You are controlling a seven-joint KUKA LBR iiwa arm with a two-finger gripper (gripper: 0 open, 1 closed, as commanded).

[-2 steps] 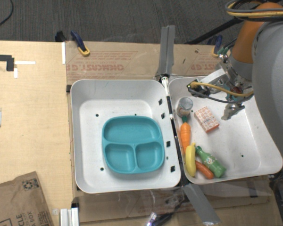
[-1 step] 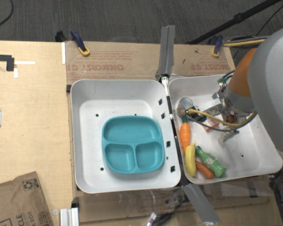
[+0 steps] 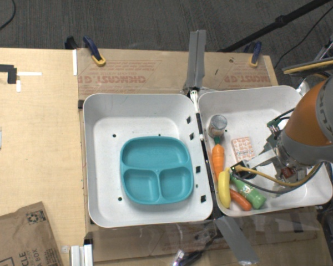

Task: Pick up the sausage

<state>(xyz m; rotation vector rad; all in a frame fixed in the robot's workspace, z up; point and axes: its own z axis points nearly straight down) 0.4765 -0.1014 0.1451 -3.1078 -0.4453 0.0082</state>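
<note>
The sausage [image 3: 240, 200] is a short orange-red piece lying near the front wall of the right bin [image 3: 299, 96]. It sits between a yellow banana [image 3: 223, 189] on its left and a green vegetable [image 3: 253, 196] on its right, touching both. My gripper [image 3: 283, 170] hangs over the right part of that bin, to the right of the sausage and a little farther back, apart from it. The arm's orange band [image 3: 313, 121] covers the bin's right side. Nothing shows in the gripper.
A carrot [image 3: 217, 155] lies by the right bin's left wall, with a grey can [image 3: 217, 124] behind it and a pink-and-white card [image 3: 241, 147] beside it. The left bin [image 3: 100, 148] holds a teal divided plate [image 3: 155, 170]. A divider post [image 3: 196, 60] stands between the bins.
</note>
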